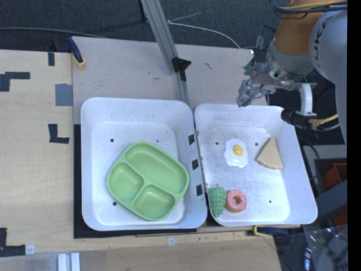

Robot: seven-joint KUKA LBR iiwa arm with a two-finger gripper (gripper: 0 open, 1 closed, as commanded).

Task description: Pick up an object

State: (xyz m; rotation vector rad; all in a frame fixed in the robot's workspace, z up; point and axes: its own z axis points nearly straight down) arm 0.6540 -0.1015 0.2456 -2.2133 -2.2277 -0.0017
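Pincer [246,99] positioned over right bin's [299,168] far rim, finger state indiscernible, glossy fried egg [236,152] below it, tan wedge [271,154] alongside, ringed doughnut [236,201] farther.

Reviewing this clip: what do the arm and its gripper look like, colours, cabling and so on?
The arm is grey with a rounded orange band above the wrist. Black cables loop over the orange section. The gripper is a compact grey metal unit with darker fittings, tapering to its tip. A white bracket and more dark cabling hang beside the wrist.
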